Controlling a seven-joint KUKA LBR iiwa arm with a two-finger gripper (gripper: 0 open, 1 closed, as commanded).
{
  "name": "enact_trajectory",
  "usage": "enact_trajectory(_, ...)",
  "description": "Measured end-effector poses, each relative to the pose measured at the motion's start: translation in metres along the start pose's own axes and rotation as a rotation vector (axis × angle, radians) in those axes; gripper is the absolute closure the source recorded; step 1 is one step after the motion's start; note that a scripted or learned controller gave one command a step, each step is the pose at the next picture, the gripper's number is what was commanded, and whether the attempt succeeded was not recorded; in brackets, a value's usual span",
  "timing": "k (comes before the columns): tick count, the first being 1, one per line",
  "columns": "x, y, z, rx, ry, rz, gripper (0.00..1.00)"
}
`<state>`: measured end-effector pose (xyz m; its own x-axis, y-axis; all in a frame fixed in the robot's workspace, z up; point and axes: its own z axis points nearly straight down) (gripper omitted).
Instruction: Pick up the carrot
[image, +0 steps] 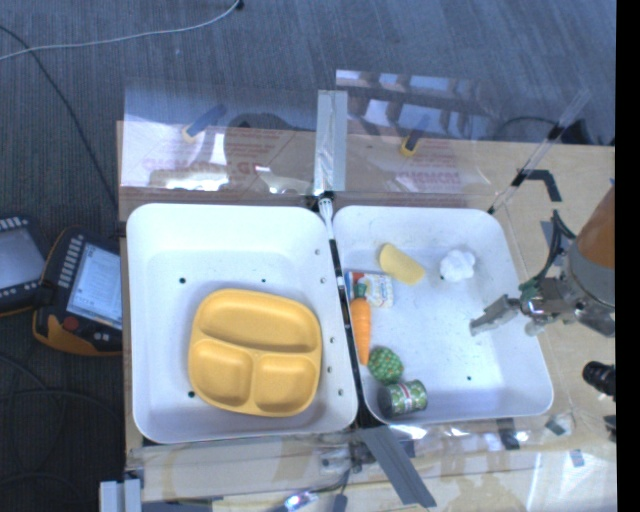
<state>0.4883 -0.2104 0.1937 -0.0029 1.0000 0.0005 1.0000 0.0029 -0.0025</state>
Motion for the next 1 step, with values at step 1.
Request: enact_trajectory(1, 0.0503, -0.0013, 0.1034, -0.012, -0.002, 0.403, 0.0)
